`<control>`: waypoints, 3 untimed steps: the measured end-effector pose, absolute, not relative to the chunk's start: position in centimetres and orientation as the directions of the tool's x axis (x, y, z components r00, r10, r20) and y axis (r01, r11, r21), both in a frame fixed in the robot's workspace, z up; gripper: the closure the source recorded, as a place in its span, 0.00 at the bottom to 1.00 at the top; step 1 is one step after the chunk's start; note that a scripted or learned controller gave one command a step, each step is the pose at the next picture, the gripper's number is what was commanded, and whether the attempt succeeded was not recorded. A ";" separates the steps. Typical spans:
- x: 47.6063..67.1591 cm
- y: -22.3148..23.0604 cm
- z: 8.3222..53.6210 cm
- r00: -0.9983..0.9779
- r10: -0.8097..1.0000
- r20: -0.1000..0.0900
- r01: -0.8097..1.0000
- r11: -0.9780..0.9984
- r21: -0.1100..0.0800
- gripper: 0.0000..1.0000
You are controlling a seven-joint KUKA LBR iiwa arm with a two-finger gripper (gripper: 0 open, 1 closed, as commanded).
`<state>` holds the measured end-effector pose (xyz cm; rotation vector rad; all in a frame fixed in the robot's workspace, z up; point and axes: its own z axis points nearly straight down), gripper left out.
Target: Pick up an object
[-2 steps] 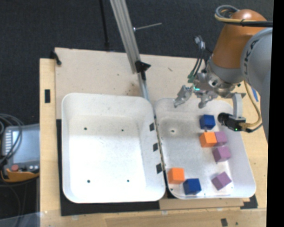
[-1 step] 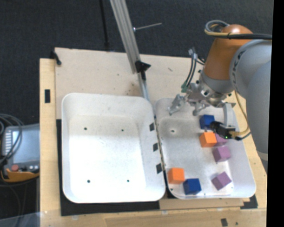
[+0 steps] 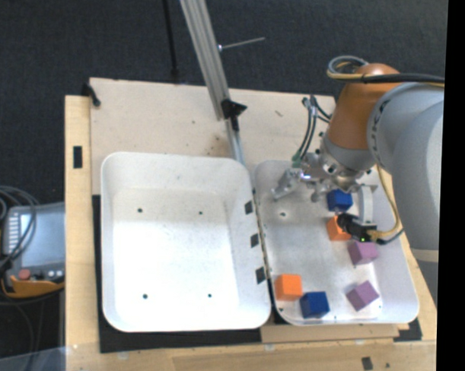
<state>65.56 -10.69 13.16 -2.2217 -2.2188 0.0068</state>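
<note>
My pincer (image 3: 318,176) hung low over the far end of the right bin (image 3: 408,290), and the pick was, by my reckoning, not yet made: no block could be seen lifted or caught, and whether my pincer stood open or closed could not be told from above, its metal parts tangled in shadow beneath my orange-banded wrist. Just beside it, toward the arm's side, sat a blue cube (image 3: 339,199), the likeliest candidate, with an orange cube (image 3: 337,229) touching or nearly touching it a little nearer the camera. Farther out from my pincer lay a purple cube (image 3: 363,252), then another purple cube (image 3: 362,295), a second blue block (image 3: 314,304) and a second orange block (image 3: 290,286) along the bin's near edge. All six looked like small matte, hard-edged cubes, plain in colour. The bins were smooth, glossy white trays with rounded corners, speckled with grit. The left bin (image 3: 113,238), well away from my pincer, held no blocks.
</note>
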 end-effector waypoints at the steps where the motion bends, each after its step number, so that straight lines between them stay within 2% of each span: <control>1: 65.5 -10.8 9.5 0.003 1.000 -0.002 1.000 -0.003 -0.003 0.00; 2: 65.7 -10.9 10.9 0.007 1.000 -0.001 1.000 -0.007 0.004 1.00; 3: 66.1 -11.8 17.0 0.002 1.000 -0.002 1.000 -0.002 0.007 1.00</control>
